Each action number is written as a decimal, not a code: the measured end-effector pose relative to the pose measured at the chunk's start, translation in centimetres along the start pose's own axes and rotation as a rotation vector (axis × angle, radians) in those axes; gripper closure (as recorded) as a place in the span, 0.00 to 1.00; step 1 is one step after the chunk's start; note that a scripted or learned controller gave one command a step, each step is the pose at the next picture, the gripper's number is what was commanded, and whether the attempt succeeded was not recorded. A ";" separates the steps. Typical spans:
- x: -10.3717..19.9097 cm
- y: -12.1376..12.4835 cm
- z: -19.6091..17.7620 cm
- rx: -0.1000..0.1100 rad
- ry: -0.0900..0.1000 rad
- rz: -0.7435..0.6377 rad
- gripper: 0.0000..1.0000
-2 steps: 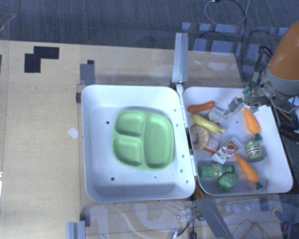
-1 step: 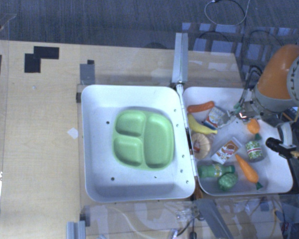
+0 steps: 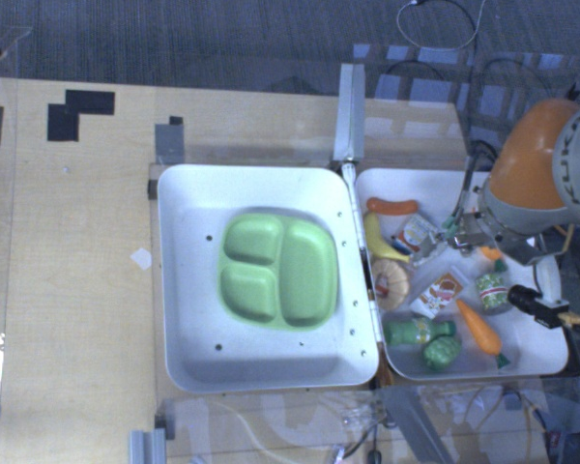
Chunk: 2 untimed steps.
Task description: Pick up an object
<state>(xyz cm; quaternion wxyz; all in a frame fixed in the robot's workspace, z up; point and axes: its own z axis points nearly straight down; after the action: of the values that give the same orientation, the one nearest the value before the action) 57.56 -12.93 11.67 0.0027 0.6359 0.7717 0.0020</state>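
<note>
Carrot (image 3: 479,327) lies just below the claw (image 3: 451,236) (right bin (image 3: 551,361)).

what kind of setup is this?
Likely a robot lab pick-and-place bench, not a kitchen: two white bins on a wooden bench, toy food such as a carrot in the right one, a green divided tray in the left.

Glossy green plastic tray (image 3: 278,270), smooth white bins (image 3: 188,259), pale wood bench (image 3: 68,288)

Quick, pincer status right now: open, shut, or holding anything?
Pincer: cannot be told; it sits low over the right bin, among the toy food items.
</note>
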 end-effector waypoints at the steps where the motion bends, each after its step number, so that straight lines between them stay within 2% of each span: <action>1: -0.4 -6.6 -0.9 0.001 0.000 -0.103 0.00; 2: 1.6 1.4 2.8 -0.006 -0.001 0.267 0.00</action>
<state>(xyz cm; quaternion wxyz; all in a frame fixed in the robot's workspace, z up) 58.59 -11.10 8.92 0.0048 0.7329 0.6803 0.0043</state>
